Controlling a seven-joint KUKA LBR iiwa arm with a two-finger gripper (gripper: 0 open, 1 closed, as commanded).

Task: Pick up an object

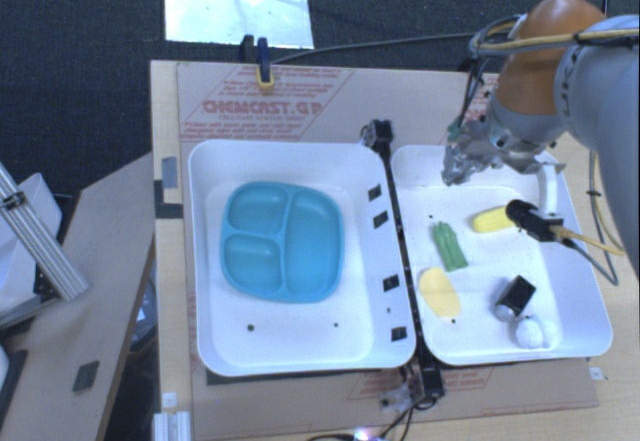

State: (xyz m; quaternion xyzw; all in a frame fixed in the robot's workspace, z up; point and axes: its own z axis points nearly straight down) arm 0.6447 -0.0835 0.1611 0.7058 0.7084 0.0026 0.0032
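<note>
The brown board (270,99) reads "CHEMCAST GP" in red.

Dark carpet floor (80,29), wooden bench (420,89)

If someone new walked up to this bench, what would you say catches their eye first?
Probably the blue divided plate, lying alone in the left bin. Next, the grey arm with its orange band, reaching in from the right, its gripper above the far end of the right bin. Below it lie small items: a green piece and a yellow piece.
</note>
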